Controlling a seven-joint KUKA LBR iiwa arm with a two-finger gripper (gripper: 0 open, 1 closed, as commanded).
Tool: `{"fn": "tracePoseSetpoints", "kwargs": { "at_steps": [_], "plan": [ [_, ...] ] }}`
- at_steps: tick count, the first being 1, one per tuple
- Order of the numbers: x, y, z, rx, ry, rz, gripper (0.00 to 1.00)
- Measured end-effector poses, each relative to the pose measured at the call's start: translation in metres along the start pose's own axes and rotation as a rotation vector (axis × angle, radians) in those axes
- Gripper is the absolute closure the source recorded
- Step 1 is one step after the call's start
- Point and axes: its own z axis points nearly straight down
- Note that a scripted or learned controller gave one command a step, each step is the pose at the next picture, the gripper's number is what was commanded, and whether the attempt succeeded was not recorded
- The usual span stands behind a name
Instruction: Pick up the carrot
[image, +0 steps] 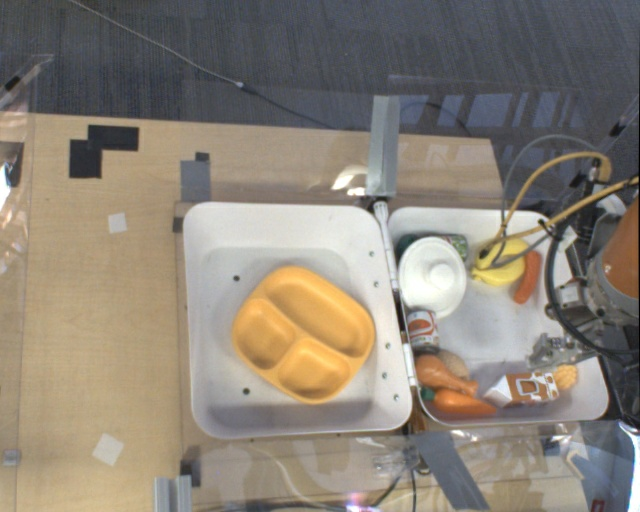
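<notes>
Carrot (462, 404) lies at the near edge of the right bin (487, 318), close to the bottom rim, with its tip pointing to the right. A chicken leg (445, 373) touches it from above, and a small carton (527, 387) lies just beside its tip. A corn cob (565, 377) is next to the carton. Farther back in this bin stand a can (422, 328), a white cup (433, 273), a banana (500, 266) and a red sausage (527, 276).

The left bin (215, 300) holds a yellow divided plate (303, 332).

The arm comes in from the right, and the gripper (552, 349) hangs over the right part of the right bin, near the corn and well apart from the carrot. I cannot tell if it is released or clenched; nothing is seen in it.

I think the pick is not yet begun. The risk is the crowding: the carrot is pressed between the chicken leg, the carton and the bin rim, so a finger may land on a neighbour or hit the rim. The carrot is also round and smooth, so it could roll or slip out when squeezed.
</notes>
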Motion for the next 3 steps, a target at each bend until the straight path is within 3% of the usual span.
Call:
{"fn": "tracePoseSetpoints", "kwargs": {
  "at_steps": [1, 2, 3],
  "plan": [
    [0.016, -0.045, -0.141, 0.015, 0.005, -0.032, 1.0],
    [-0.082, -0.004, -0.026, -0.003, -0.004, -0.162, 1.0],
    [-0.036, -0.039, 0.047, -0.002, 0.0, -0.074, 1.0]
  ]
}}
